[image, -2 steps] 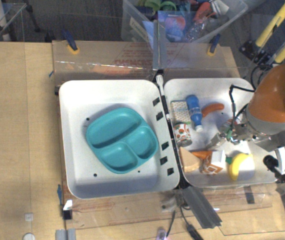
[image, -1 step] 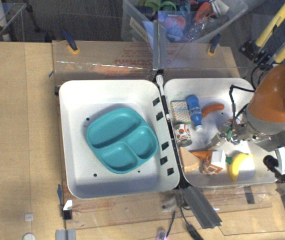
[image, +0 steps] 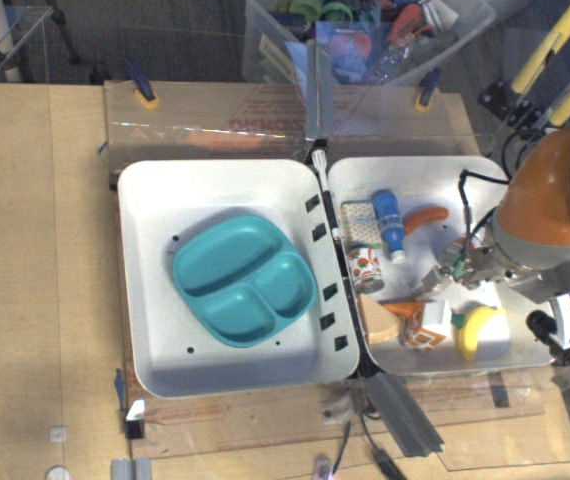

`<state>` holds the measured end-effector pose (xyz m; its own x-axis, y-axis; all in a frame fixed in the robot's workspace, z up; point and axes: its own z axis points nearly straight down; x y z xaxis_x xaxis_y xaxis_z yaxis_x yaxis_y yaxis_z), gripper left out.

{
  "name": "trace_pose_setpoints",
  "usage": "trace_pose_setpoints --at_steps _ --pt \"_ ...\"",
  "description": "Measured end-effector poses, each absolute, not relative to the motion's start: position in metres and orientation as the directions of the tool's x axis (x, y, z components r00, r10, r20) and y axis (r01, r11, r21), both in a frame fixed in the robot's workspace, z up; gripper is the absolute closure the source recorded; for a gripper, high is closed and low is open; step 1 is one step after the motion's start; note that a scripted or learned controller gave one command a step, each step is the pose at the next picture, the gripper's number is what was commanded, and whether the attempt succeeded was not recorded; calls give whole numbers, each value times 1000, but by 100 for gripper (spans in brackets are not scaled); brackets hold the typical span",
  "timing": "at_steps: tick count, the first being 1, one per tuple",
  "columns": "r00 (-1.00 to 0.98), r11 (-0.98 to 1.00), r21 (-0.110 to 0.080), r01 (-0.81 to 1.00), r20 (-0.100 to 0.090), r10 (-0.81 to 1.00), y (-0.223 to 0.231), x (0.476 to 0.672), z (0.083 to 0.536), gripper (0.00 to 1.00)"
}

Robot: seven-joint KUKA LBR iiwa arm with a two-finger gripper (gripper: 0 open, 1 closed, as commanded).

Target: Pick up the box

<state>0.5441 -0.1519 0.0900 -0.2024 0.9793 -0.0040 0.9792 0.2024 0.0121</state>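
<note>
In the right bin, a flat patterned box lies by the divider, upper left. A small orange-and-white carton stands near the front wall. My gripper hangs low over the bin's middle, under the orange-banded wrist. It is right of the patterned box and just above and behind the carton. Nothing is visibly held in it.
A blue bottle and an orange sausage lie beside the patterned box. A strawberry-printed cup, a carrot and a yellow lemon crowd the front. The left bin holds a teal divided plate.
</note>
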Motion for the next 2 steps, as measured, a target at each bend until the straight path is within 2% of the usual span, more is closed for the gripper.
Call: trace_pose_setpoints --at_steps 1,2 --pt "-442 442 12 897 -7 897 -100 619 90 0" --pt "-600 600 8 800 -9 800 -126 518 90 0"
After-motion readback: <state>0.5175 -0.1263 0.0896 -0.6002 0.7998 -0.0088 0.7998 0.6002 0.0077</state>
